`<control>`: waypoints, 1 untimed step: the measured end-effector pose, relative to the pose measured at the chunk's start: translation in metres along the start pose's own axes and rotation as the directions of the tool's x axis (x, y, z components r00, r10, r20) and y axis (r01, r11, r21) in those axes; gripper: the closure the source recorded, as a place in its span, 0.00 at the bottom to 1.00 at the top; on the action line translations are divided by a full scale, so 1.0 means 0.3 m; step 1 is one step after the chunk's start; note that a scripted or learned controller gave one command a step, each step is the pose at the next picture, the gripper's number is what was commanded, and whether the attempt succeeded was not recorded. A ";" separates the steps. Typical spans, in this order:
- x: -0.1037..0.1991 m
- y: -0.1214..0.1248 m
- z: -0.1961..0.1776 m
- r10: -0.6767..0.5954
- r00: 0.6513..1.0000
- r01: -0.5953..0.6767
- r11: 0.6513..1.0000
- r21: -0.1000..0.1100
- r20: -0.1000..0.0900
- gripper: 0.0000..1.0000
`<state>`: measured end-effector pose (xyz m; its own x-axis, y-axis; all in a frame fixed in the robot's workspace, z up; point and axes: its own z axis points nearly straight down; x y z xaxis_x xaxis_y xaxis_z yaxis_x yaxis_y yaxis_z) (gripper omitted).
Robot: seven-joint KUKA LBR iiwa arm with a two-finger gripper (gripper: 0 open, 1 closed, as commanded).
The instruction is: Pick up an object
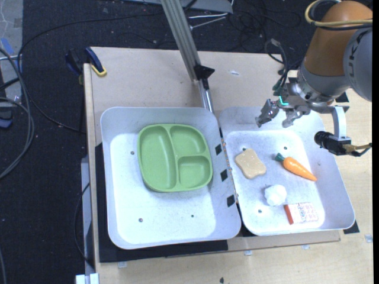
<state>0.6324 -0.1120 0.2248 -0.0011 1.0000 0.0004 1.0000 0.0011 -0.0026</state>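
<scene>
Carrot point(298, 168) lying slantwise (green top toward upper left), jaws open above the right bin point(340, 209)

No text, number or brand can be read anywhere. The small red-and-white box point(303, 212), at the lower right of the frame in the right bin point(331, 182), carries faint reddish print on its white face, too small and blurred to make out.

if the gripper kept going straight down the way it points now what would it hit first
Probably the bare floor at the far end of the right bin. The gripper hangs above it, and the bread slice and carrot lie nearer the camera. Depth is unclear.
</scene>
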 end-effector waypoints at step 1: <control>0.000 0.002 -0.004 0.000 1.000 0.000 1.000 -0.003 0.000 0.00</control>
<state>0.6331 -0.1120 0.2260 -0.0014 1.0000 -0.0001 1.0000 0.0014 0.0000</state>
